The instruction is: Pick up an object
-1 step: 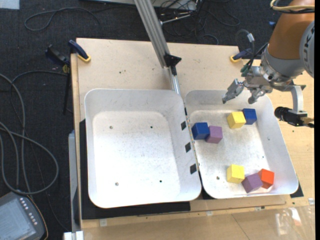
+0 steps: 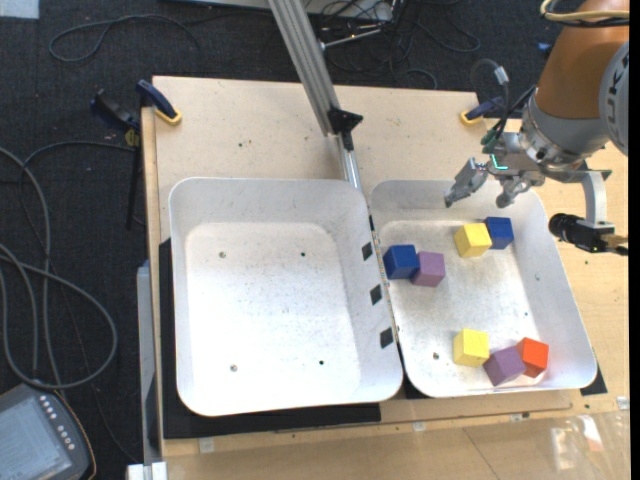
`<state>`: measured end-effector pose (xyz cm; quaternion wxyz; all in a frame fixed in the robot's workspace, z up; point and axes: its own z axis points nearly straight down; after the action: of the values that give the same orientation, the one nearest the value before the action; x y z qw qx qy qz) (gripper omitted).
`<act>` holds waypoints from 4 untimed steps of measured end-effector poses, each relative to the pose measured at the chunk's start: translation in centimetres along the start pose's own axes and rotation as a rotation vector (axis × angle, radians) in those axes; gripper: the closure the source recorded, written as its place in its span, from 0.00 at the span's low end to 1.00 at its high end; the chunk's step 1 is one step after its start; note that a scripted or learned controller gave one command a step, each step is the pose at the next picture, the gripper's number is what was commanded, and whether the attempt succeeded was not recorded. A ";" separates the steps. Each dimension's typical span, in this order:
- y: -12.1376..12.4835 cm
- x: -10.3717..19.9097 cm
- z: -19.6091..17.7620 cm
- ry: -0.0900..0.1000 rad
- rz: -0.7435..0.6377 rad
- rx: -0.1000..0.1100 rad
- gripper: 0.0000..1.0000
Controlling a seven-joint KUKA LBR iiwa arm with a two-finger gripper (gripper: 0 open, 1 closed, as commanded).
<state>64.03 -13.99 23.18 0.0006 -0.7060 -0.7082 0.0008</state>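
Overhead slanted view of my workspace. Far to the left of my tool lies the left bin (image 2: pixel 270 293), a shallow white tray resting on the counter (image 2: pixel 250 128); its right rim touches the right bin (image 2: pixel 560 288), over whose far edge my tool hangs. A grey metal strut (image 2: pixel 300 53) runs diagonally down from the top and ends just above the seam between the two bins, well to the left of my tool.

Inside the right bin, below and to the left of my tool, a blue cube (image 2: pixel 401 261) sits touching a purple cube (image 2: pixel 430 268) on its right. Directly beneath my tool, and nearest to it, a yellow cube (image 2: pixel 472 239) rests against a second blue cube (image 2: pixel 498 231). Further below, near the bin's front edge, a second yellow cube (image 2: pixel 471 346) stands just beside a second purple cube (image 2: pixel 503 364), which in turn touches an orange cube (image 2: pixel 535 354).

My tool (image 2: pixel 488 186) hovers above the yellow-and-blue pair with its two fingers spread apart and nothing between them. My arm (image 2: pixel 580 78), orange above the wrist, enters from the right.
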 end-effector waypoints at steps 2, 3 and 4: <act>-0.3 -1.1 10.3 -0.002 0.004 -0.003 0.00; 0.2 -1.3 10.9 -0.007 0.004 -0.021 0.00; 0.3 -1.3 10.0 -0.009 0.003 -0.025 1.00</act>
<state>64.34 -15.28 13.14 -0.0116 -0.7069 -0.7072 -0.0049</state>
